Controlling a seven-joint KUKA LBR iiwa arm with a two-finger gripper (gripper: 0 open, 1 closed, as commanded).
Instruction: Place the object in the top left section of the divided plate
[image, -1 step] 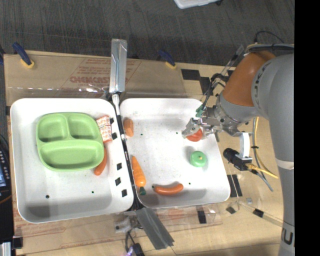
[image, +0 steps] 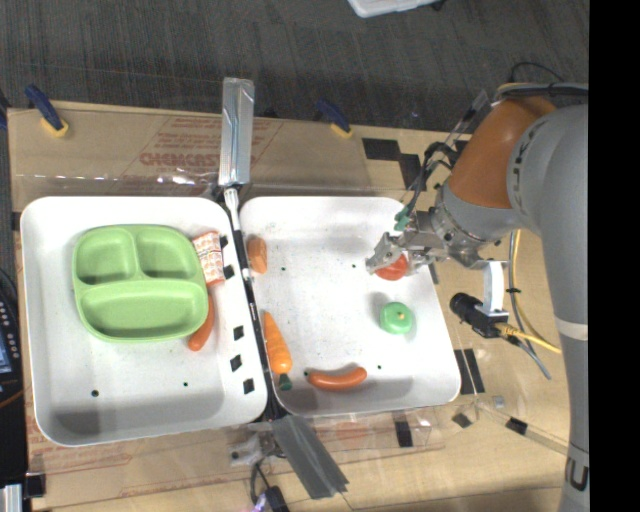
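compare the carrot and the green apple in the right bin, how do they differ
The carrot is orange, long and tapered, lying against the right bin's left wall. The green apple is round and compact, sitting out on the floor nearer the right side, just below the gripper. Both lie free in the same bin.

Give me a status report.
Claw low in right bin, over a red item. Green divided plate in left bin. Nothing blocking.

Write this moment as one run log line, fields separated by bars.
gripper: right bin, at small red object, grasp unclear | green divided plate: left bin, top left section empty | task: pending
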